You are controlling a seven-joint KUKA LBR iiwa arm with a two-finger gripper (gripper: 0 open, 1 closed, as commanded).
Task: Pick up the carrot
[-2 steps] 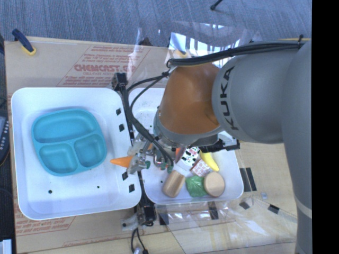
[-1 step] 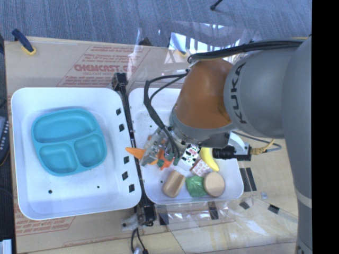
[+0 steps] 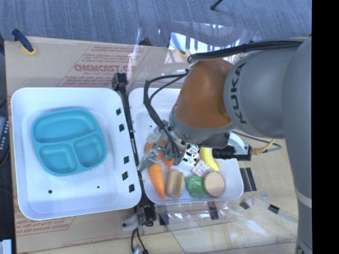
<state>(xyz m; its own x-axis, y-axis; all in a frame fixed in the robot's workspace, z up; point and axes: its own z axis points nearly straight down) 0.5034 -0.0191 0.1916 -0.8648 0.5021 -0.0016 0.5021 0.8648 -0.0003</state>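
Carrot (image 3: 157,179) lay in right bin (image 3: 233,192), near its front-left corner, long axis running roughly front-to-back w/ tip toward the front wall, beige cylinder (image 3: 175,183) touching its right side. Jaws (image 3: 161,153) sat just behind the carrot's blunt end, slightly right of it; couldn't tell how wide they stood, arm blocked the view. Next move prob needs short shift fwd along carrot axis.

A thick grey arm (image 3: 270,89) is seen, its casing smooth and rounded, marked "KUKA" in dark letters. A glossy orange band (image 3: 204,97) is wrapped above the wrist. Black cables (image 3: 151,102) are looped alongside it, and a small metal gripper (image 3: 161,153) is fitted below.
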